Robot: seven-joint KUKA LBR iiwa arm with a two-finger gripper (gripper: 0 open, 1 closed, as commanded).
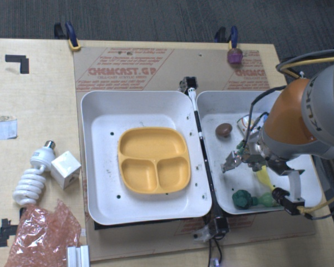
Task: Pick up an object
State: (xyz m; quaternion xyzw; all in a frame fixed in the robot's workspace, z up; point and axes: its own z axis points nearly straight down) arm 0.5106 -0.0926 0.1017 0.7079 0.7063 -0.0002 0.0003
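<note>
**Arm low over the right bin, grip unclear**

A pale wooden bench (33, 99) on grey carpet carries a printed brown board (128, 65) clamped at its far edge, with two white bins on it. The left bin (94, 149) holds a yellow divided tray (154, 160). The right bin (211, 102) holds a brown stone-like lump (223, 129) near its far left corner and a green toy (243, 198) by its near edge. A spiral bulb (32, 177) lies at the bench's left. The gripper (232, 161) hangs over the right bin's middle; its state cannot be told. The arm (292, 118) reaches in from the right, wrist bent down.
</note>
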